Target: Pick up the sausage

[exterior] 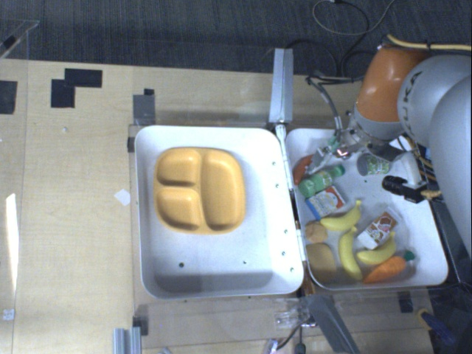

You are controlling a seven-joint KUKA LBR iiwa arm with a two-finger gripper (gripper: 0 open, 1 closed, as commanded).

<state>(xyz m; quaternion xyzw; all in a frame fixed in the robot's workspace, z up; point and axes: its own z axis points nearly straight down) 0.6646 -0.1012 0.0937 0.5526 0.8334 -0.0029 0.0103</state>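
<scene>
A yellow divided tray [200, 189] is lying in the left bin [147, 220], waiting for items. The reddish sausage [302, 169] is resting against the right bin's [435, 271] left wall, beside a green bottle [321, 178]. The gripper [330, 151] is hovering just above it; its grip state I cannot tell.

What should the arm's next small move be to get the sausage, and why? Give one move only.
Probably a short descent toward the sausage, the reddish-brown piece at the right bin's upper-left corner against the divider. The gripper sits just beside it, above the green bottle, and nothing reddish shows between its fingers. Whether it is lined up well enough is hard to judge from this slant.
</scene>
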